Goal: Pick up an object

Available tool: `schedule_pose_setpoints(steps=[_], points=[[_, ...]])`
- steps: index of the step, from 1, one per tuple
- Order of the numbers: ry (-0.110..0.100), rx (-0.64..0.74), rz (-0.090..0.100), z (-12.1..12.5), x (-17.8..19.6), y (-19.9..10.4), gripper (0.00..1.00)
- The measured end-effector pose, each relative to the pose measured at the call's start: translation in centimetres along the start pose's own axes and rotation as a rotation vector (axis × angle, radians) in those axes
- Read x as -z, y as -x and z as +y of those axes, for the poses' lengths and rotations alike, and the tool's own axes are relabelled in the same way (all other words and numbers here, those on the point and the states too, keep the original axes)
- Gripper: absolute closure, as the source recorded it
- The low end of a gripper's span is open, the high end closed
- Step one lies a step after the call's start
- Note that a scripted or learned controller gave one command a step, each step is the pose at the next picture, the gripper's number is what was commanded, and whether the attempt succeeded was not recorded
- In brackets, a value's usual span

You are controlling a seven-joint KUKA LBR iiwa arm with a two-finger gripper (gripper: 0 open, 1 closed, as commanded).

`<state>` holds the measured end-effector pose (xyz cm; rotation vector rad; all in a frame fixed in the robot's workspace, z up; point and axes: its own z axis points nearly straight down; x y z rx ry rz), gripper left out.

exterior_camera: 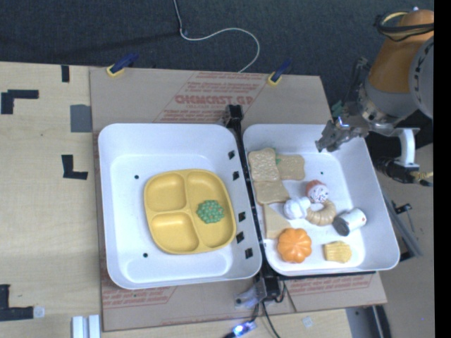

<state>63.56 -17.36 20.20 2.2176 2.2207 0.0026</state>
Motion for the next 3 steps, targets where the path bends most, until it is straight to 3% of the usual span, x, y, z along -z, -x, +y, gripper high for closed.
schedule_pose_setpoints(steps=[1,3], points=[[-0.003,0.0,0.001,0.1,2.3,0.0,1.0],[-0.006,0.005,0.003,-0.6,3.4,-10.9,1.0]])
